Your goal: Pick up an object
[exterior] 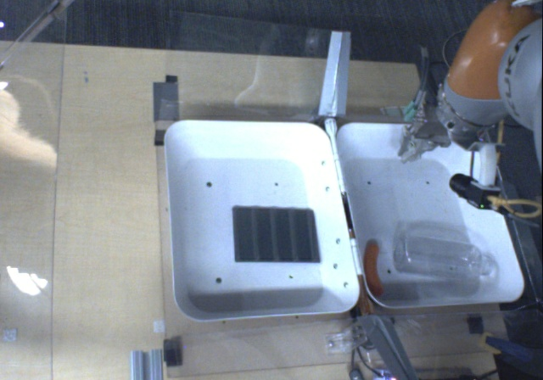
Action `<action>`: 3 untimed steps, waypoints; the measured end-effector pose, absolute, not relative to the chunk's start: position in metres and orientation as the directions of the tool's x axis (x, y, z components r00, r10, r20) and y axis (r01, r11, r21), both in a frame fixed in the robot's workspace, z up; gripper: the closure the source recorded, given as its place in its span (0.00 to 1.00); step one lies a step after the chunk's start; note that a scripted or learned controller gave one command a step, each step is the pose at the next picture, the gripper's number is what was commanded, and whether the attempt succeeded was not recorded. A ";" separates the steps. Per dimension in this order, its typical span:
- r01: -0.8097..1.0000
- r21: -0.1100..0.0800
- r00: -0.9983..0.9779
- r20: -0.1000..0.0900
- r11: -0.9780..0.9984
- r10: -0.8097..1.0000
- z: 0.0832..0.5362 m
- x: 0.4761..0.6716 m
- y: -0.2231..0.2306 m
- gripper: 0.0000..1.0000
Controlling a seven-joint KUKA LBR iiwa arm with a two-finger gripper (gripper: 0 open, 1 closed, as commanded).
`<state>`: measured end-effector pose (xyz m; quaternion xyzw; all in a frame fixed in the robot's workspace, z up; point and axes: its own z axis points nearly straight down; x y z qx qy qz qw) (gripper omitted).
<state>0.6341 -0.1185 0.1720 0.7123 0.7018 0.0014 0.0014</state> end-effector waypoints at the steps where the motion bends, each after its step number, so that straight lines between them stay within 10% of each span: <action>1: 1.000 0.004 0.015 0.000 -0.015 1.000 0.172 0.634 -0.119 0.00; 2: 1.000 0.009 0.000 -0.001 0.000 1.000 0.260 0.602 -0.108 0.00; 3: 0.982 0.004 0.191 0.000 -0.191 0.982 0.244 0.549 -0.158 0.00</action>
